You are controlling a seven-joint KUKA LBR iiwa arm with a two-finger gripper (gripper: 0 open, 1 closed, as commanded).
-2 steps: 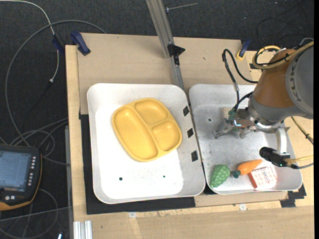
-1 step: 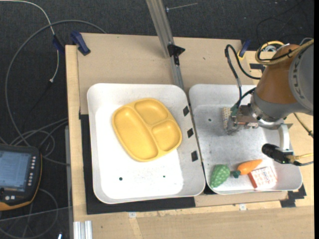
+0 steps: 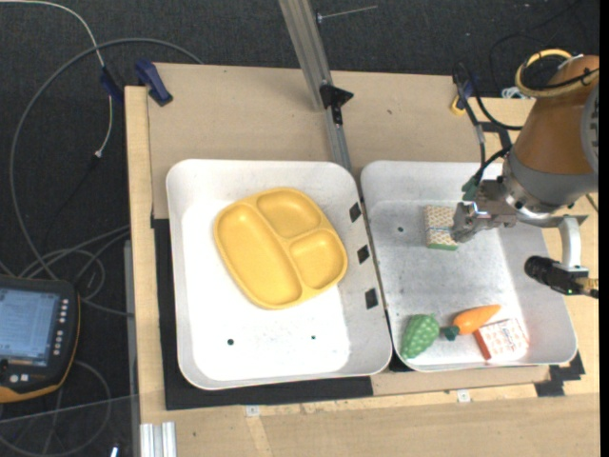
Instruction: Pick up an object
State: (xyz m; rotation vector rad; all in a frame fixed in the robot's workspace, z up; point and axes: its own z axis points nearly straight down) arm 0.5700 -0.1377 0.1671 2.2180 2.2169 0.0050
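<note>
In the right bin (image 3: pixel 533 284) a small dotted block with a green edge (image 3: pixel 439 227) lies near the back left. My gripper (image 3: pixel 465 224) is low over the bin, right against that block's right side; whether it touches the block is hidden. Along the bin's front edge lie a green toy vegetable (image 3: pixel 420 335), an orange carrot (image 3: pixel 473 318) and a red and white box (image 3: pixel 501 339). The arm (image 3: pixel 557 150) reaches in from the right.
A yellow divided plate (image 3: pixel 279 245) lies in the left bin (image 3: pixel 276 350). A metal pole (image 3: pixel 309 46) slants up from between the bins. A black part of the arm (image 3: pixel 557 274) hangs over the right bin's right rim.
</note>
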